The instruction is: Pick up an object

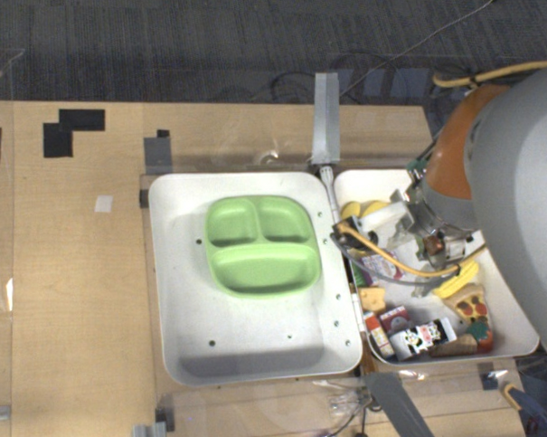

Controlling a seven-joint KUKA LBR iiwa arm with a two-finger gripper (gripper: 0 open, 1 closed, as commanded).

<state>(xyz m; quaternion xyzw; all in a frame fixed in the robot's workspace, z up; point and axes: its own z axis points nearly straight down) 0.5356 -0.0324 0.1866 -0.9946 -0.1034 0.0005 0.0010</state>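
The right bin [523,338] holds several small things in a jumble. Among them are a yellow banana-shaped piece [459,280], a yellow and white item [371,212] at the bin's top left, an orange block [373,298], and a black and white box [422,336] near the front. My gripper [434,246] hangs low over the middle of this bin, just above the banana-shaped piece, with the orange-banded wrist [448,165] behind it. A yellow cable [388,256] loops from the gripper across the items. Whatever lies directly under the gripper is hidden.
The left bin [182,289] carries a green divided plate [259,243] in its upper middle. A metal post [324,120] stands behind the seam between the bins. The grey arm body [526,202] covers the right bin's right side.
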